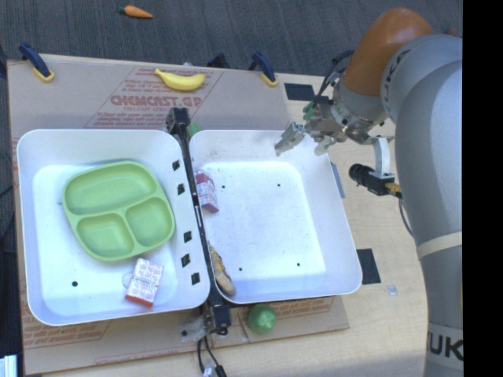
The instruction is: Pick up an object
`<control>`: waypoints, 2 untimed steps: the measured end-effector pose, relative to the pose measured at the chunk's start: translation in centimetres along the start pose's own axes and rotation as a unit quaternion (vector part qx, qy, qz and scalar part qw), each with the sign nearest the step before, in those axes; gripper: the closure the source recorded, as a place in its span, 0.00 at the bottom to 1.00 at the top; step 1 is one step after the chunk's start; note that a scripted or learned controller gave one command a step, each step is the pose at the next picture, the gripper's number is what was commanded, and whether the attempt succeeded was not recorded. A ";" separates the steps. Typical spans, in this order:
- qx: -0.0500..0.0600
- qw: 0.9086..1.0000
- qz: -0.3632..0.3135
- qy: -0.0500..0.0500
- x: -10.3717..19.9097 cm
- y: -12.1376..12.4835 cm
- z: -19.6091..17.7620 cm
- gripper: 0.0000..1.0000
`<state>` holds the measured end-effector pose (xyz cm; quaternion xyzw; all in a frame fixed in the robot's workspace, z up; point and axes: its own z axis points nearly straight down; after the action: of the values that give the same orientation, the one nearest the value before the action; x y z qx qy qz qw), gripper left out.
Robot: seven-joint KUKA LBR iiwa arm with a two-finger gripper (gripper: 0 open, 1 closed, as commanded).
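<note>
My gripper hangs over the far rim of the right bin, near its back right corner. Its two fingers are spread open and nothing sits between them. In the right bin a small red and white wrapper lies against the left wall, well to the left of the gripper. A tan, peanut-shaped object rests in that bin's near left corner. The left bin holds a green divided plate and a red and white packet near its front.
A yellow banana lies on the cardboard behind the bins. In front of the right bin sits a green ball. An orange carrot lies on the dark floor beyond the bench. Blue clamps hold the cardboard's back edge.
</note>
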<state>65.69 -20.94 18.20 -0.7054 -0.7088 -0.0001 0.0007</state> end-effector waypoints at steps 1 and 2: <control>0.001 1.000 -0.001 0.000 -0.1 0.0 5.8 0.00; 0.001 1.000 -0.001 -0.001 6.3 -8.0 1.8 0.00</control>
<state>57.63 -14.71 16.40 -0.7047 -0.7095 0.0009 0.0009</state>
